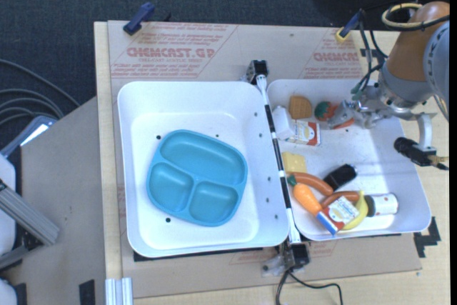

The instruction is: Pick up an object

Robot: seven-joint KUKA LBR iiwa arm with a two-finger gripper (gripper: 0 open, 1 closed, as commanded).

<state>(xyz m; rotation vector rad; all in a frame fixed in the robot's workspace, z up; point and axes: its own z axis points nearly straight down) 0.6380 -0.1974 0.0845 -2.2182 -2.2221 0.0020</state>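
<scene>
Your table [178,53]: left bin [136,153] holds a blue divided tray [196,177]. Right bin [407,175] holds the pickable clutter: carrot [308,198], black block [340,176], brown bun [300,107]. Pincer [348,114] hovers at the bin's far side; grip state: cannot tell.

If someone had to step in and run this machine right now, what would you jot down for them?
Gripper: low over the back of the right bin, beside a small red and green toy; I cannot tell whether it is open or shut, and nothing shows in its grasp.
Things: the right bin holds the toys, among them a carrot, a banana, a black piece and a white carton. The left bin holds a blue divided plate.
Done: no pick visible yet.
Left: grasp one object and lift it clear.
</scene>
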